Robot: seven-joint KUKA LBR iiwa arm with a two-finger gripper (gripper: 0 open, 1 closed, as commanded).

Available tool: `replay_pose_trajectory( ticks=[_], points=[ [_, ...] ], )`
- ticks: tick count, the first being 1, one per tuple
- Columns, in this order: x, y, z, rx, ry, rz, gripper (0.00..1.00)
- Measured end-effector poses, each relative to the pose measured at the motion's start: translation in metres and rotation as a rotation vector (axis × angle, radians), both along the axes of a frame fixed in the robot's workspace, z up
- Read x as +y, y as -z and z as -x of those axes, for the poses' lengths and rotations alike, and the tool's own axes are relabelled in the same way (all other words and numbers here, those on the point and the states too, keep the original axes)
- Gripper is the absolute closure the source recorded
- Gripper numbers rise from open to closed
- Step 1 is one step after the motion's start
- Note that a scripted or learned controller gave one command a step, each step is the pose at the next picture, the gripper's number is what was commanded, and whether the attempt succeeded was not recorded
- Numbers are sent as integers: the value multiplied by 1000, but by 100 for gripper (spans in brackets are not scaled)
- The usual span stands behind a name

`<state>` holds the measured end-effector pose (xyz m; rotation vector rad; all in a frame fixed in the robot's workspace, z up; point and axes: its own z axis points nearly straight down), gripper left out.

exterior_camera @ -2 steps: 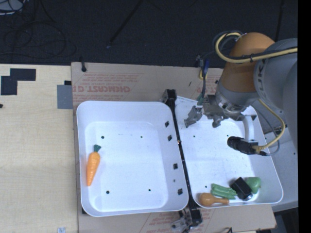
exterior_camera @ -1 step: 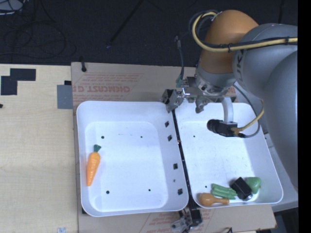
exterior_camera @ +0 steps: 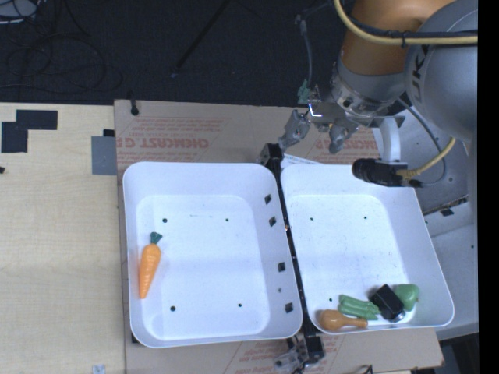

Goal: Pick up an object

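Observation:
An orange toy carrot [exterior_camera: 149, 266] with a green top lies at the left side of the left bin [exterior_camera: 199, 179]. In the near right corner of the right bin [exterior_camera: 355, 209] sit a green pea pod [exterior_camera: 358, 307], a tan pear-shaped piece [exterior_camera: 340, 321], a black block [exterior_camera: 387, 301] and a green piece [exterior_camera: 407, 293], bunched together. My gripper [exterior_camera: 316, 135] hangs high above the far edge of the right bin, its two fingers spread open with nothing between them.
The two white bins rest side by side on a cardboard sheet [exterior_camera: 203, 131], joined by a black clip strip [exterior_camera: 282, 232]. A black cylinder [exterior_camera: 382, 171] juts out by the right bin's far edge. A wooden bench top [exterior_camera: 54, 248] lies to the left.

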<state>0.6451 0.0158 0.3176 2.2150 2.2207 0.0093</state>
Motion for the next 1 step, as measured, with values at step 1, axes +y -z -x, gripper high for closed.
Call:
replay_pose_trajectory(
  ticks=[1],
  points=[
    [102,-88,1,1,-8,-3,0]
  ],
)
